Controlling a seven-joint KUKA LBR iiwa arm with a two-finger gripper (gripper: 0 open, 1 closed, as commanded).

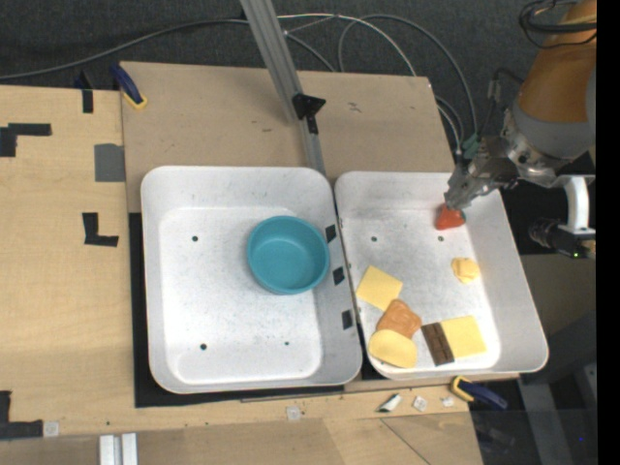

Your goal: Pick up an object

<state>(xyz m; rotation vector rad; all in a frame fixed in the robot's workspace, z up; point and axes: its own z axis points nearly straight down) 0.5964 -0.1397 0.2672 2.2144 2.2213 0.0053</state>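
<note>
1. Plywood bench (242, 105) carries two white bins; the left bin (174, 347) holds a blue bowl (287, 253).
2. At the right bin's (518, 308) upper right, the gripper (465, 195) hangs touching or just above a small red object (449, 219). Whether it is wide, narrow or gripping, I cannot tell.
3. Risk: that object sits near the bin wall, so an off-centre close could push it aside or clip the rim.
4. Yellow pieces (378, 287) at lower centre lie well apart.
</note>
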